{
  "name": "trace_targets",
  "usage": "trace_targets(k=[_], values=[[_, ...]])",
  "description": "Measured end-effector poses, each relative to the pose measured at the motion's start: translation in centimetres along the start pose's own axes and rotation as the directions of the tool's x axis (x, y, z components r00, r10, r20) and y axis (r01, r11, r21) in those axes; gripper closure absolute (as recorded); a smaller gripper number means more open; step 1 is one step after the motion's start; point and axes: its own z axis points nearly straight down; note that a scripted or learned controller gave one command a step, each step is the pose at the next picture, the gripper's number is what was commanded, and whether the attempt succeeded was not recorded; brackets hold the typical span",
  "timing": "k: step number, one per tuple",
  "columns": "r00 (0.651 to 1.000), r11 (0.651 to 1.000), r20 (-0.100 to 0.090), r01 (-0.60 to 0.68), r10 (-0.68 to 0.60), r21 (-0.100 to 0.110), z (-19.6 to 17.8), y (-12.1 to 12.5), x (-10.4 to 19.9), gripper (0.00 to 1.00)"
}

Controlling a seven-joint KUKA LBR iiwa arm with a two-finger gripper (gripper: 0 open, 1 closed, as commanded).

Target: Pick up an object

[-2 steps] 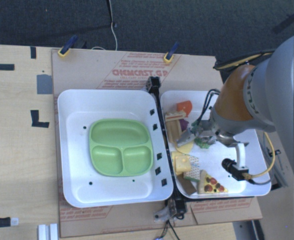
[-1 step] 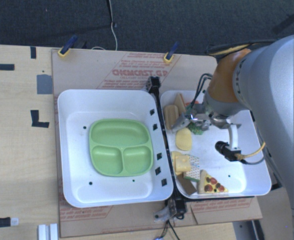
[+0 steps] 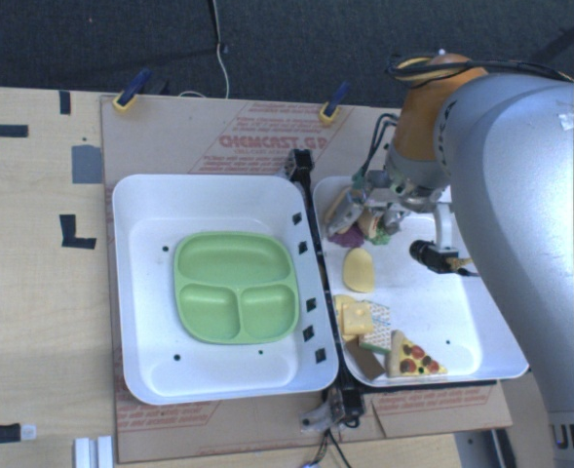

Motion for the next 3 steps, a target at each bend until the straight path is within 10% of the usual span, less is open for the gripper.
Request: trace_targets(k=[2, 3], values=[[1.0, 0.998, 0.006, 0.007, -0.007, -0.062, -0.5, -1.9, -0.3, 0.0], [1.0, 0.998, 0.008, 0.008, -0.008, -0.062, -1.6, -1.8, -0.4, 1.0]])
